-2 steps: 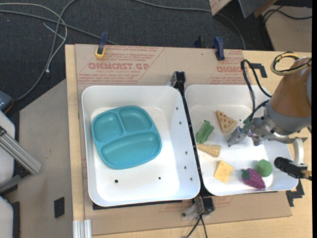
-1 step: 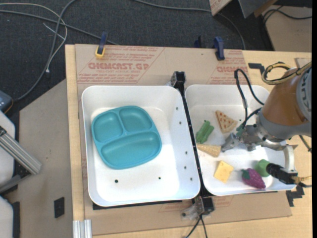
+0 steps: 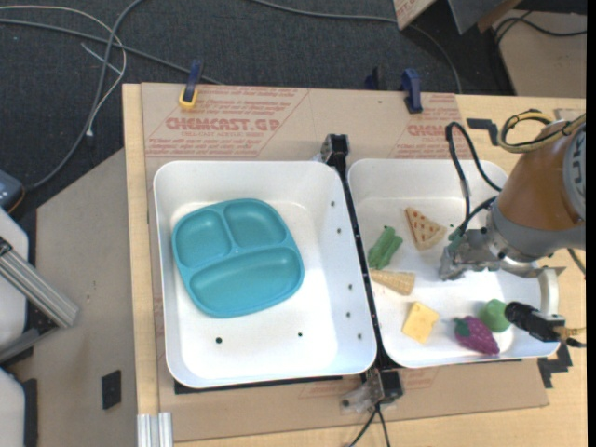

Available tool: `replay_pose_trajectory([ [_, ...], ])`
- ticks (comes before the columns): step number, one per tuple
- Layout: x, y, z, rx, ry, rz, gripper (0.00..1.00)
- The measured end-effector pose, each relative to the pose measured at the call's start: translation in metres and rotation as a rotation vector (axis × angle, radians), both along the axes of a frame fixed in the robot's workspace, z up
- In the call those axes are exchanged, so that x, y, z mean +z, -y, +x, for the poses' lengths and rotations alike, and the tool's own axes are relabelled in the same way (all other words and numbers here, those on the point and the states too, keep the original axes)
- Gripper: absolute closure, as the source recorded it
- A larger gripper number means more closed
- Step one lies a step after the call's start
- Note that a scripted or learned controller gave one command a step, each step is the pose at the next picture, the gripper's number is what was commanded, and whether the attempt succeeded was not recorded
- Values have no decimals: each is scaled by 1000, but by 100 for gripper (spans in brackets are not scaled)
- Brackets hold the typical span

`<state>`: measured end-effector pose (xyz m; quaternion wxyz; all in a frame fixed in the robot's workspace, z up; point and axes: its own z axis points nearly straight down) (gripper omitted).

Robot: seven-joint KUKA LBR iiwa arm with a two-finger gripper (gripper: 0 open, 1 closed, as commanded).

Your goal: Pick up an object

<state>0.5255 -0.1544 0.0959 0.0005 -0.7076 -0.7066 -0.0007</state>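
The right bin [image 3: 368, 177] holds several toy foods. A green piece [image 3: 384, 247] lies at its left side, with a beige cone [image 3: 393, 281] just below it. A pizza slice [image 3: 424, 227] is near the middle and a yellow cheese block [image 3: 420, 322] is toward the front. At the front right sit purple grapes [image 3: 476, 334] and a green ball [image 3: 494, 315]. My gripper [image 3: 454, 259] hangs low over the bin's middle, right of the cone and below the pizza slice. Nothing shows in its grasp.
A blue divided plate [image 3: 238, 254] lies in the left bin [image 3: 279, 352]. A black divider [image 3: 352, 240] runs between the bins. The arm's orange band [image 3: 545, 189] and black cables [image 3: 466, 170] cover the right bin's far right side.
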Motion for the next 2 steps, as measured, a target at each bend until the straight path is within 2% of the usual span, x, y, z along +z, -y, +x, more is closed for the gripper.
replay_pose_trajectory([
  [1,51,-9,5,3,4,-2,100],
  [2,105,-4,16,3,6,-3,100],
])
